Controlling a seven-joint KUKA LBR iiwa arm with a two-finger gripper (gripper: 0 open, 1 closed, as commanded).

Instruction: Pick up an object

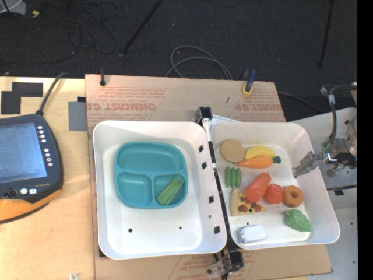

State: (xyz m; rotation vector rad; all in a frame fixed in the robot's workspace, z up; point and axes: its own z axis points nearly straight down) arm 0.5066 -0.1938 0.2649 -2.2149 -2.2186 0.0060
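- The task is being judged as not yet done: no object is being seen in the gripper (304, 164), and every toy is lying on a bin floor.
- The gripper is being held over the right edge of the right bin (291, 137), apart from the toys below it.
- How wide the gripper is standing cannot be told; it is too small and blurred at this slant. Nothing is being seen gripped or touched by it.
- The objects to choose from are being kept in the right bin:
  - a cookie (232, 150), a banana (259, 152) and a carrot (256, 163) near the far edge;
  - a red pepper (257, 186), a tomato (274, 193) and a donut (293, 196) in the middle, touching one another;
  - a pizza slice (245, 205) just beside the left edge;
  - a broccoli (298, 220) and a white block (252, 233) near the front edge.
- The donut is being judged the nearest object to the gripper.
- In the left bin (151, 226) a tray (125, 156) is being kept, with a green piece (170, 191) in its front right compartment.
- Left to be done, as it seems: the descent to one toy, the closing on it and the lift.
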